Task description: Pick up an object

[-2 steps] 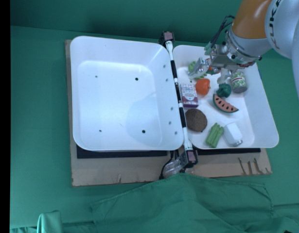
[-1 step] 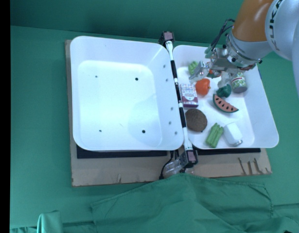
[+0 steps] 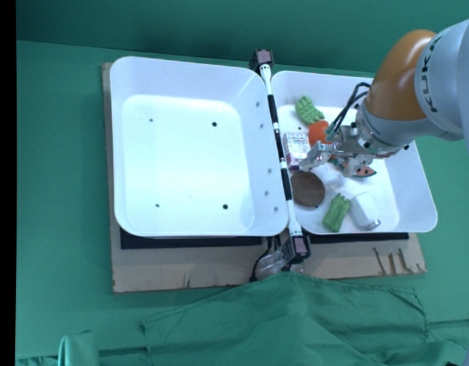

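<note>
The right bin (image 3: 413,197) holds the loose objects. My gripper (image 3: 316,156) hangs low over its left-middle part, beside a small pink-and-white packet (image 3: 294,146) and just above a brown round disc (image 3: 307,190). An orange carrot piece (image 3: 318,131) and a green leafy toy (image 3: 309,109) lie behind the gripper. In front are a green asparagus bundle (image 3: 336,213) and a white block (image 3: 364,210). A small white lump (image 3: 332,177) and a red-orange scrap (image 3: 362,171) sit partly under the wrist. I see nothing clearly held.
The left bin (image 3: 127,75) is bare white with a few dark dots. A black-and-white divider bar (image 3: 275,139) runs between the bins. Green cloth (image 3: 295,319) lies bunched in front of the bench. The arm (image 3: 417,82) covers the right bin's back right.
</note>
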`<state>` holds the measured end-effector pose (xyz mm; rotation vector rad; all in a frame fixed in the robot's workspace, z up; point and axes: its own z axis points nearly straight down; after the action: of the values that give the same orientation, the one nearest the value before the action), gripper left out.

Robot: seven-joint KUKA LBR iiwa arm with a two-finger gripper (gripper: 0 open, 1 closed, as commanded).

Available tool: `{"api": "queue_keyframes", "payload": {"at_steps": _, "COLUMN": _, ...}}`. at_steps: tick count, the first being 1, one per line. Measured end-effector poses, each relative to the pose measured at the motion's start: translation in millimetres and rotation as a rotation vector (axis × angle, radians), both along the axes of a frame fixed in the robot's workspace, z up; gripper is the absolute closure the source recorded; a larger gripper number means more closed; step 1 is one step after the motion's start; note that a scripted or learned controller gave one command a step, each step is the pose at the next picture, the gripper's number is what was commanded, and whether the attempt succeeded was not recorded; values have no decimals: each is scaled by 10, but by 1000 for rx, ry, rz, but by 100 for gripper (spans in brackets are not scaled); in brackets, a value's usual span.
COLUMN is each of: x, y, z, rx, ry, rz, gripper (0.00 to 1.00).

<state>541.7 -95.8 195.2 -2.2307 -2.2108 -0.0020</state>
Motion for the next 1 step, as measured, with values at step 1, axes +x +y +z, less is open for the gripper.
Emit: {"api": "queue_keyframes", "payload": {"at_steps": 1, "x": -322, "y": 73, "z": 898, "rx": -4, "ry": -12, "rz": 7, "gripper": 0}}
